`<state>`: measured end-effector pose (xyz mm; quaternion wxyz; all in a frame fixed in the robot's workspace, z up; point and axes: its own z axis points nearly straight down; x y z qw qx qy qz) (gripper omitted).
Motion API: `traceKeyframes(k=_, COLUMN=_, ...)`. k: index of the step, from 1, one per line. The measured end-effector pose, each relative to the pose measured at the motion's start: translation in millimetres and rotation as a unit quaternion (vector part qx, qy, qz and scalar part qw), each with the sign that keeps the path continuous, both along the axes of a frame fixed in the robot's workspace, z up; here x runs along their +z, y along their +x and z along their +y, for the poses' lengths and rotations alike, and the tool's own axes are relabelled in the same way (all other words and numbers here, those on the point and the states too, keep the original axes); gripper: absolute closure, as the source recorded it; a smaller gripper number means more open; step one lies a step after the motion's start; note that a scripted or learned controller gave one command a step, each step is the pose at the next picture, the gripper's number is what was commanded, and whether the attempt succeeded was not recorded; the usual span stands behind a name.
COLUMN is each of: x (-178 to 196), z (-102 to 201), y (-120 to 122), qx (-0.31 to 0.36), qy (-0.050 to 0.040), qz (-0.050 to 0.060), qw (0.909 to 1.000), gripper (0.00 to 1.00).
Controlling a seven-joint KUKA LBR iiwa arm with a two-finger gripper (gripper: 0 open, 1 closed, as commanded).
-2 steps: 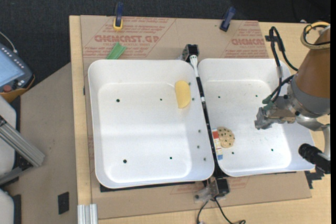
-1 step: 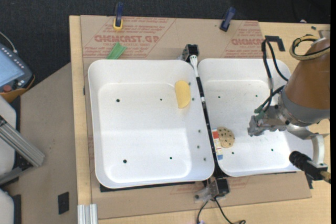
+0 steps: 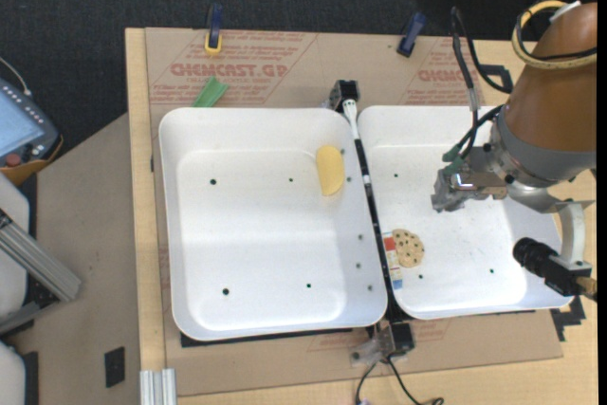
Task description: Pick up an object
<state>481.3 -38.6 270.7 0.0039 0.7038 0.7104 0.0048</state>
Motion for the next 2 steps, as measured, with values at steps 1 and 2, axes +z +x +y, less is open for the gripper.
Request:
traceKeyframes(k=1, x=59.6, z=49.9, y=-1.1, qx=-0.001, qy=0.0, qz=0.002, qw=1.0, gripper=1.0)
traceKeyframes(k=2, x=57.0, z=102.3, y=27.3, qx=-0.002, qy=-0.0004, qz=0.004, qw=1.0, gripper=1.0)
